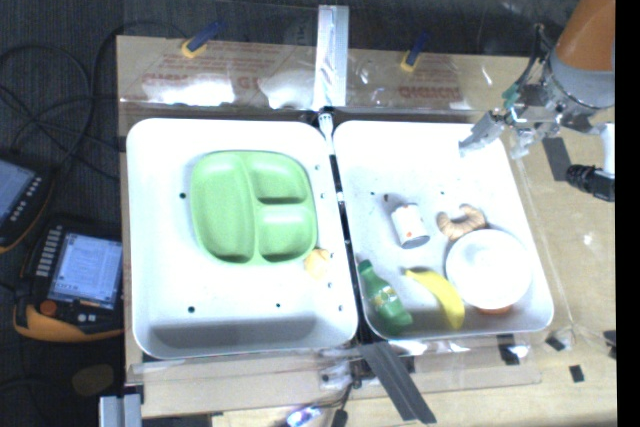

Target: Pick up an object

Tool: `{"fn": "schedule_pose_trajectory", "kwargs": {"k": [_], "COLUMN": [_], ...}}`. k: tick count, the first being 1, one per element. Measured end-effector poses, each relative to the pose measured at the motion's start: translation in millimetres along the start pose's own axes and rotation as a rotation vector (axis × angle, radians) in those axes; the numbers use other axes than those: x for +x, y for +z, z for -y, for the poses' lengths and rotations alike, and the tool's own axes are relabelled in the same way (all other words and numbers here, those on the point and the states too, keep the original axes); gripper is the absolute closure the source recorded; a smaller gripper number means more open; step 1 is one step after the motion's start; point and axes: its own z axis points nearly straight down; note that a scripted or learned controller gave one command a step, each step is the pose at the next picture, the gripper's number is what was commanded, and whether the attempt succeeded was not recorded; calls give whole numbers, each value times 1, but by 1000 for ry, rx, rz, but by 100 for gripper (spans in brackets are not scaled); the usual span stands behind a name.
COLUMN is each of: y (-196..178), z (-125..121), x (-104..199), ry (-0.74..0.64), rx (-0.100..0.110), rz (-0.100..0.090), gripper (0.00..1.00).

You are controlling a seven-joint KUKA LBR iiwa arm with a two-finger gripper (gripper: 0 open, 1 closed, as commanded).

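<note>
The right bin (500, 170) holds a small white cylinder (409, 224), a tan curled piece (462, 219), a white bowl with an orange underside (487, 269), a yellow banana (441, 294) and a green bottle (383, 299). My gripper (495, 141) hangs over the bin's far right corner, well away from those items. It is open, with nothing between its fingers. In the left bin (160, 295) lies a green divided plate (252, 205), and a small yellow item (317, 261) sits by its near right corner.
The arm's orange band (590, 15) rises at the upper right. Clear plastic sheeting and two clips (203, 38) lie behind the bins. A vertical divider (331, 55) stands at the back between them. Tablets and cables (70, 265) sit off the bench at left.
</note>
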Motion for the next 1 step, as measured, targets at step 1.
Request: {"fn": "schedule_pose_trajectory", "kwargs": {"k": [1], "y": [97], "z": [58], "x": [-3], "ry": [-10], "rx": [4], "rz": [-6], "gripper": [0]}}
